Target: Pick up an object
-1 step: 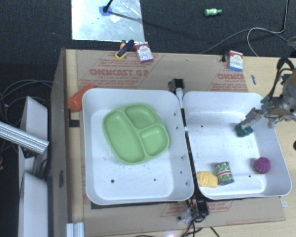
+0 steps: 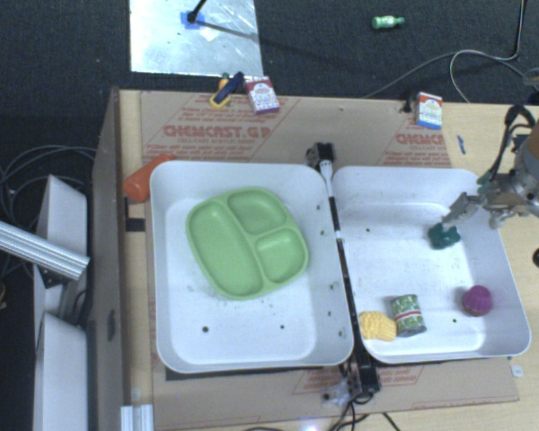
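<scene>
My end effector [image 2: 460, 212] hangs over the upper right part of the right bin [image 2: 391, 187], reaching in from the right edge of the frame. I cannot tell how it is set, spread or pressed together, because it is too small and blurred at this slant. A small teal object [image 2: 445, 235] lies on the bin floor just below and beside its tip; whether they touch I cannot tell, and nothing shows as gripped.

Lower in the same bin, a purple round object [image 2: 476, 300] sits near the right wall. Towards the bottom edge, a yellow object [image 2: 376, 326] lies just beside a small green-labelled can [image 2: 407, 315], both close to the divider between the bins.

The left bin [image 2: 189, 339] holds a light green divided plate [image 2: 246, 241] with three compartments, lying flat near the middle.

On the worktop [image 2: 359, 124] above the bins, one small red-and-white box [image 2: 263, 95] sits at the upper middle of the frame, and another small box [image 2: 428, 110] sits further right. An orange object [image 2: 138, 180] pokes out at the left bin's upper left corner.
</scene>
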